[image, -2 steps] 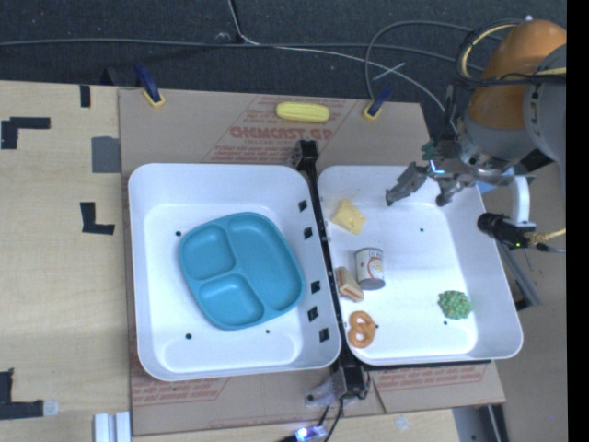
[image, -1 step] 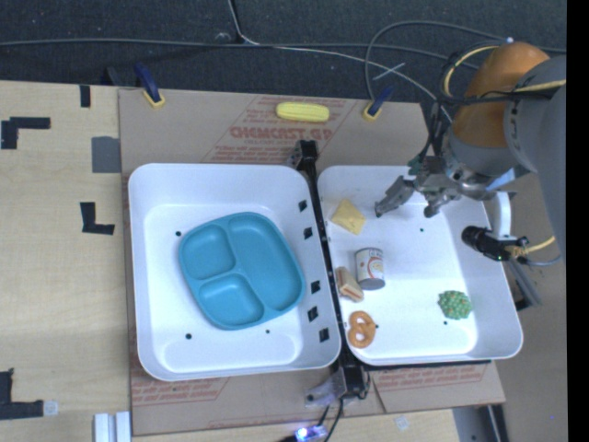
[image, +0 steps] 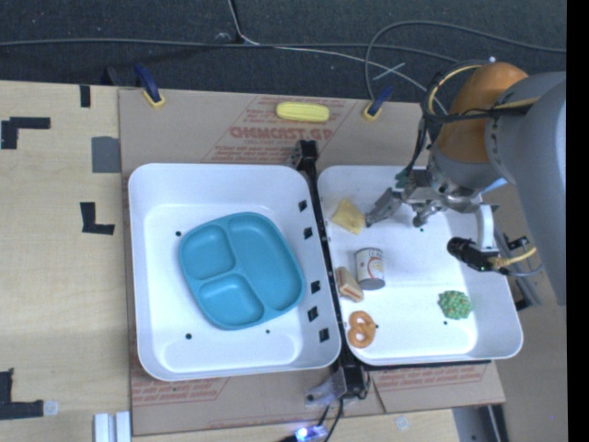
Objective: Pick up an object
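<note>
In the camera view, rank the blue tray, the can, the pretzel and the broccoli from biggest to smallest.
1. Blue tray, by far.
2. Can, pretzel and broccoli look about alike; I won't rank them.

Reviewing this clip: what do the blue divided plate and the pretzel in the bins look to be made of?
The blue divided plate looks like moulded plastic, with a smooth, evenly coloured, slightly glossy surface and rounded compartment ridges. The pretzel is probably a plastic toy: uniform orange-brown colour with a soft sheen, though it is too small to be sure.

tray [image: 241,269] in left bin [image: 147,247]; can [image: 370,267], pretzel [image: 361,328], broccoli [image: 454,304] in right bin [image: 502,334].
</note>
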Controlling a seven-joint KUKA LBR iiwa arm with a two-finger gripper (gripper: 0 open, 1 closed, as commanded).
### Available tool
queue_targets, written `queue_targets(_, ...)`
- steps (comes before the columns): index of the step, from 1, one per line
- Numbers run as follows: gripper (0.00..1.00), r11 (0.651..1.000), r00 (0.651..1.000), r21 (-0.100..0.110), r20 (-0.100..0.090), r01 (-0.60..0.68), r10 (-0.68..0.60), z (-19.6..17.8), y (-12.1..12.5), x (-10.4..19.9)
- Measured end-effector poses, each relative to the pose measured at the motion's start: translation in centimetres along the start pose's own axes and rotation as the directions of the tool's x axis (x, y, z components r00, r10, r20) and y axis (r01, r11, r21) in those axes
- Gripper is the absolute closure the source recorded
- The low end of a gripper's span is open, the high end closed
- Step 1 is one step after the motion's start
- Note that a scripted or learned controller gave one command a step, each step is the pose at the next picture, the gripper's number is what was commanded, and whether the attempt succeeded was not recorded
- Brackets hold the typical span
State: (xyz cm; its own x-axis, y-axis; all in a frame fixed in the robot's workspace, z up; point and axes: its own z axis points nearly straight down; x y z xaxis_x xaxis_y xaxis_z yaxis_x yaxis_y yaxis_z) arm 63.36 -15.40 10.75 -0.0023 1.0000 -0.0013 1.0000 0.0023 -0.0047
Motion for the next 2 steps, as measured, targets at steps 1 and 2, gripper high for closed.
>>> queue_targets(1, 1.00, 1.000, 1.000, -0.003, 0.000, 0.001, -0.001, -1.3, 0.1, 0.1)
queue_targets(2, 1.00, 1.000, 1.000, -0.008, -0.001, -0.002, 0.002, -5.6, 0.1, -0.3)
